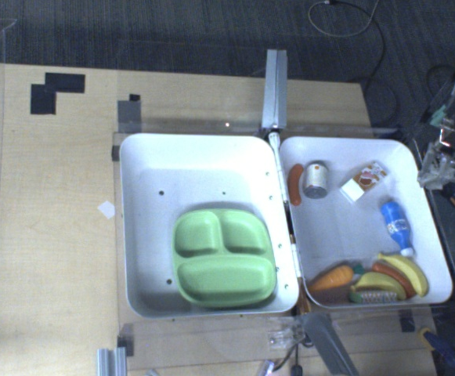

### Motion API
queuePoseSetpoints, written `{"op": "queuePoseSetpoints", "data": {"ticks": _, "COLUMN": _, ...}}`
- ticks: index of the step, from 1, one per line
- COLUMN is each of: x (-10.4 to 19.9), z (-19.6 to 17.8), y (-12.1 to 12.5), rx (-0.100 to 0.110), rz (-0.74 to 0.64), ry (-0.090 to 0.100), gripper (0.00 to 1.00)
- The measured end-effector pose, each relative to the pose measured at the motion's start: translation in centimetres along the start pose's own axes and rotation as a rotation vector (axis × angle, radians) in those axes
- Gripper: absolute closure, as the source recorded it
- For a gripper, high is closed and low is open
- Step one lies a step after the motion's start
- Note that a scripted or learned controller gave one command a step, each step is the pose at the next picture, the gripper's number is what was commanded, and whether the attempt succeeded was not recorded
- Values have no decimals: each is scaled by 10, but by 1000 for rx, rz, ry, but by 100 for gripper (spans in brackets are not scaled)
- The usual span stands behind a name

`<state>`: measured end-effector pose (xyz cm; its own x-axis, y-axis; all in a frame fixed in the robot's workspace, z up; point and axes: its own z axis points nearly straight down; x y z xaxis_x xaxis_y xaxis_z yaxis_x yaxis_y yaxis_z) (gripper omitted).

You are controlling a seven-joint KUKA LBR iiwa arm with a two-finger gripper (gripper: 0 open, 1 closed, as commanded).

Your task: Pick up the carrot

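Carrot (333,277): orange, green-tipped, lying on its side in the near left corner of the right bin (415,157), its thick end close to the bin's left wall and its green end pointing right. Just beside its green tip, touching or nearly so, sits a cluster along the near wall: a yellow banana (407,271), a dark red item with it, and a pale green ridged piece (374,295) at the very front. Farther back in the same bin, well apart from the carrot: a blue bottle (396,225) with a white cap near the right wall, a small white-and-red packet (366,180), a silver can (315,180) lying on its side, and a red sausage (294,185) against the left wall beside the can. Left bin (145,210): holds one green three-compartment tray (224,257), across the dividing wall from the carrot. Worktop (47,210): pale wood with black markers at the far left. Pincer: whether open or closed cannot be told; the machinery at the right edge is too indistinct.
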<state>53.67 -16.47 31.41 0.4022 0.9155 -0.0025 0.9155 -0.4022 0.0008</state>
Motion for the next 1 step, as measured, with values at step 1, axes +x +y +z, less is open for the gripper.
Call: {"op": "queuePoseSetpoints", "data": {"ticks": 1, "x": -1, "z": 103, "y": 26, "rx": 2, "rz": -507, "ry": 2, "gripper": 100}}
